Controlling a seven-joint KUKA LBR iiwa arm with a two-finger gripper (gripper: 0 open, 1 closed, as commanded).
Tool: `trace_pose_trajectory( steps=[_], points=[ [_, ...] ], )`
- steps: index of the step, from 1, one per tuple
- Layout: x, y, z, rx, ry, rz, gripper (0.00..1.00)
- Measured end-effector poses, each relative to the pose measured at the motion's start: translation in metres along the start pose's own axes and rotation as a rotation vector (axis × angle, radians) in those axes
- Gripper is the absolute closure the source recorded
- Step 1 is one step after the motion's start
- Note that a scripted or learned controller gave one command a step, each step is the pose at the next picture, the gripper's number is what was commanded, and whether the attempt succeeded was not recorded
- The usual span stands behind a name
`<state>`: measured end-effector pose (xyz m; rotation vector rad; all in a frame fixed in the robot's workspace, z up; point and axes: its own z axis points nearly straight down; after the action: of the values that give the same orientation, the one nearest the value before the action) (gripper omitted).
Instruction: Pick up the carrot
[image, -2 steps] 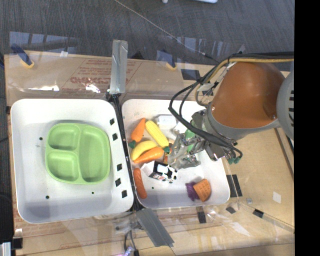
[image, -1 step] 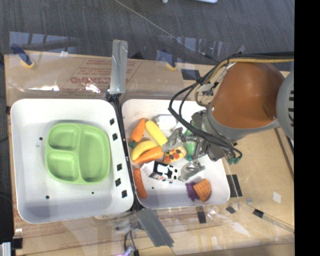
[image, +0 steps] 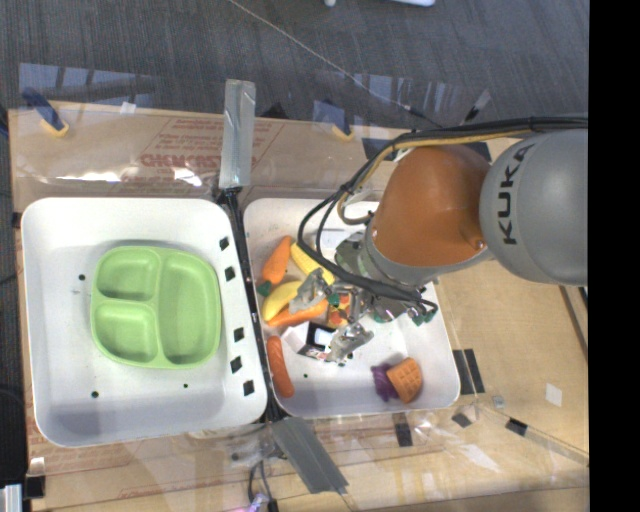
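My fingers (image: 335, 318) sit low in the right bin (image: 440, 375), about mid-bin, wrist pointing down. One metal finger angles left over the food pile, the other points toward the bin's near edge, so they look spread apart. Can't tell if anything is actually between them; too much clutter and glare there.

Nearest me in that bin: a small orange cup-shaped piece with a purple bit (image: 397, 379) beside it, close to the near right corner, well apart from my fingers. Along the left wall lies a red-orange stick-shaped piece (image: 279, 366), lengthwise, touching or just beside the wall.

The carrot (image: 296, 318) lies just left of my fingertips, flat on the bin floor, pointing toward the left wall. It touches or sits right against the tip of the left-angled finger; contact unclear. Just past it a yellow banana-like piece (image: 280, 297), then another orange piece (image: 277, 260) leaning toward the far left corner, with a second yellow piece (image: 303, 262) next to it.

Left bin (image: 60, 400) holds a green divided plate (image: 157, 305), three compartments, roughly centered.

Both bins sit side by side on the worktop (image: 520, 420). My orange band and grey arm cover the right bin's far right part.
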<state>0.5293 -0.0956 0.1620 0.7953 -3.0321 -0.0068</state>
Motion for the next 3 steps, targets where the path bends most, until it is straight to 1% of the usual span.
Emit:
trace_pose_trajectory(
  steps=[1,2,3],
  points=[
    [0.000,-0.013,0.072,0.003,-0.005,-0.051,0.00],
    [-0.002,-0.011,0.062,0.002,-0.006,-0.059,1.00],
    [0.036,-0.005,-0.080,0.012,-0.009,-0.272,1.00]
  ],
)
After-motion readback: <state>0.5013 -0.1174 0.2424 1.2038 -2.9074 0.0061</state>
